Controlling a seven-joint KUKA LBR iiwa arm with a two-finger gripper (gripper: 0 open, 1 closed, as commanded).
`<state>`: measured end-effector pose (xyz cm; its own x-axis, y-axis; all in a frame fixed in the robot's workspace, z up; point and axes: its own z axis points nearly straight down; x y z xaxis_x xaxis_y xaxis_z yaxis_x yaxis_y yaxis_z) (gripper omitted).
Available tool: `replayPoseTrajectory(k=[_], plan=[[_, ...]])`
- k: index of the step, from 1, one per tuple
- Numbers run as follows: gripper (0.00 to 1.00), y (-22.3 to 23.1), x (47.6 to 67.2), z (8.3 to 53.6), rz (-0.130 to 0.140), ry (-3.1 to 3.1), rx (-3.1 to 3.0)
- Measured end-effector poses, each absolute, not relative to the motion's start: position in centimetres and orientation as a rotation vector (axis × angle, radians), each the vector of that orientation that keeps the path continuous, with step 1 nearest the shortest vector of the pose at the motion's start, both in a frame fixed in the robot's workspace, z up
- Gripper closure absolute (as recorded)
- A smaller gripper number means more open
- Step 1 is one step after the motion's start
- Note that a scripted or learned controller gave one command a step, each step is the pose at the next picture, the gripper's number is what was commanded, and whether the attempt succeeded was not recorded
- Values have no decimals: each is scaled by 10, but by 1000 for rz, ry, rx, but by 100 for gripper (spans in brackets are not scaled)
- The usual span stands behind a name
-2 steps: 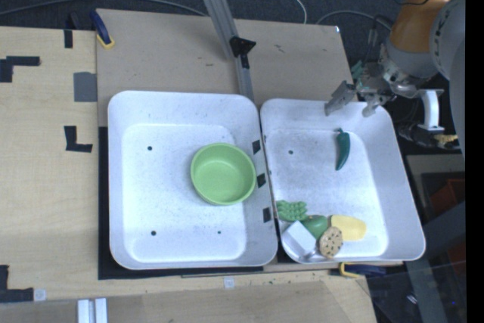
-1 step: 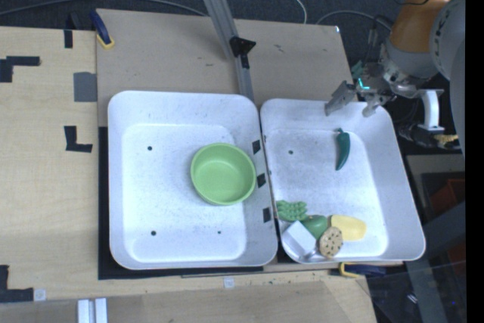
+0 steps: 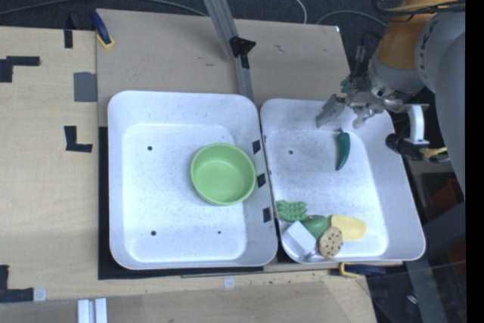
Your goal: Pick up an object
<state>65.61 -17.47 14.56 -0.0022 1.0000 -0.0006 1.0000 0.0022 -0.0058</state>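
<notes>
Approach step: the gripper (image 3: 346,114) hangs spread and holding nothing at the right bin's (image 3: 393,234) 12 o'clock edge. The green pepper (image 3: 342,150) lies just below, at 6 o'clock. Next: descend, then clamp.

No readable text, labels, brands, numbers or signs on bins, bench, arm or objects.

We saw a light wood bench (image 3: 45,163) w/ two shallow white bins side by side on it: left bin (image 3: 121,163) and right bin (image 3: 393,200), touching at the middle. Black tape marks (image 3: 76,140) and a grey patch (image 3: 85,85) lay on the bench's left part.
</notes>
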Motion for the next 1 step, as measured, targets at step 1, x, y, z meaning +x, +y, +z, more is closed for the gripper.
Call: replayPoseTrajectory(k=[1], plan=[[0,-173,654,91,8,-2221,-2215]])
